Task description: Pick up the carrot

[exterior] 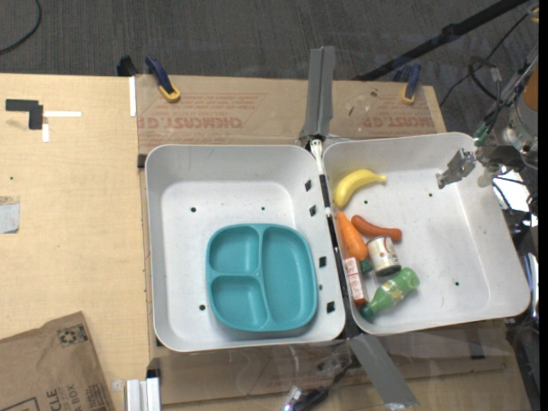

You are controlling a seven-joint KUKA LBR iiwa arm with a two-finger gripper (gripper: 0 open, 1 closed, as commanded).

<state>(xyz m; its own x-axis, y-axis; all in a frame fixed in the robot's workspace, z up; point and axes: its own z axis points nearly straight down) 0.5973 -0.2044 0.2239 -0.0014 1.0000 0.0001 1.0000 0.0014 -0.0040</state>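
Currently the gripper sits over the far right part of the right bin, near its upper right corner, with nothing between its fingers; can't tell how wide they are set, too small and cluttered with cables. The arm comes in from the right edge. The carrot lies well apart from the gripper, at the left side of the right bin, close along the divider, running diagonally. Just beside it to the right is a red chili pepper, and a small can touches or nearly touches the carrot's lower end. A banana lies above the carrot. A green bottle and a slim red tube lie below. The left bin holds a teal divided plate. Cardboard is clamped behind the bins.
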